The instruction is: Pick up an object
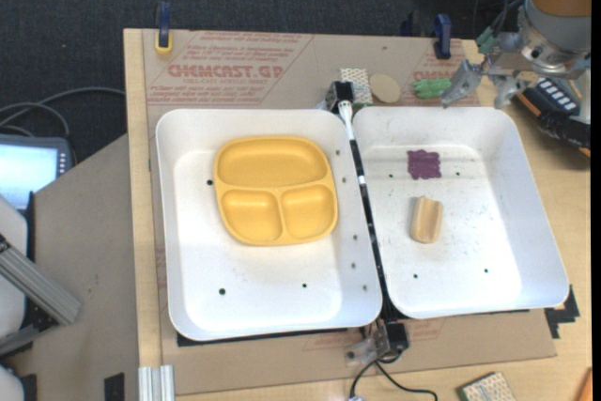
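We look down on a wooden bench (235,61) that stands on a dark carpet, and its top is covered by a board with red printed letters. On it two shallow white bins lie side by side, touching along the middle.

In the left bin (188,277) we see a yellow divided plate (275,189) with one large compartment and two small ones; it lies flat in the upper half of the bin.

In the right bin (507,249) there are two things. A small purple piece (423,163) lies flat near the far side, and just below it, apart from it, a tan cylinder like a cork (425,220) lies on its side near the middle of the bin.

Beyond the bins, on the board, we see a round beige disc (384,88) and beside it a small green object (431,88).

The arm comes in at the upper right corner, and the gripper (484,82) hangs over the far edge of the right bin, well apart from the cork and the purple piece. Nothing is seen between its fingers, but how far they are open we cannot tell.
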{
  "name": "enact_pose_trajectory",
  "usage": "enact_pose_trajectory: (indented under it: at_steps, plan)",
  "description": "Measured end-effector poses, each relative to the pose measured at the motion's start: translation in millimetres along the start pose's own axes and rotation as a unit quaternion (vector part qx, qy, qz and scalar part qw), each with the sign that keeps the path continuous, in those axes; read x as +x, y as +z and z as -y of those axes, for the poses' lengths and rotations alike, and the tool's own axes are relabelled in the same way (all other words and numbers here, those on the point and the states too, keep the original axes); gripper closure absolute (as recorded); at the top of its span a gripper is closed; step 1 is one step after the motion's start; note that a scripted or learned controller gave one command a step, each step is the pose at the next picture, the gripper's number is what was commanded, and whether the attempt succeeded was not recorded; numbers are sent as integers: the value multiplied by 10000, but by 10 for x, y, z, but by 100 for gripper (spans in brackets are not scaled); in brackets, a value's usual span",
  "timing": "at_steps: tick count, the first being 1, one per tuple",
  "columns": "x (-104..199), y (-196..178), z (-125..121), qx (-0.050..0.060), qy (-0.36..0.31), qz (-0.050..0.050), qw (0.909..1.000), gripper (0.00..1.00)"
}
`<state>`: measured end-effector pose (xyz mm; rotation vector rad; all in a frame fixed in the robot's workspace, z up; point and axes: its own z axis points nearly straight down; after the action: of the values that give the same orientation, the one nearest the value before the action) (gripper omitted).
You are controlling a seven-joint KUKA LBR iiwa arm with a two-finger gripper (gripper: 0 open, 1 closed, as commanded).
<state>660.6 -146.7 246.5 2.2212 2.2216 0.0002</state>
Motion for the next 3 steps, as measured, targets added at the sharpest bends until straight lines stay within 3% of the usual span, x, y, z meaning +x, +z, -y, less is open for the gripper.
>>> enact_pose_trajectory:
  at_steps: [1,2,3]
  plan:
    - [-36,1400,528,86,17,-19,10000,0]
    - [522,1633,-80,-21,-34,-5,10000,0]
    - [385,1622,558,33,17,-4,10000,0]
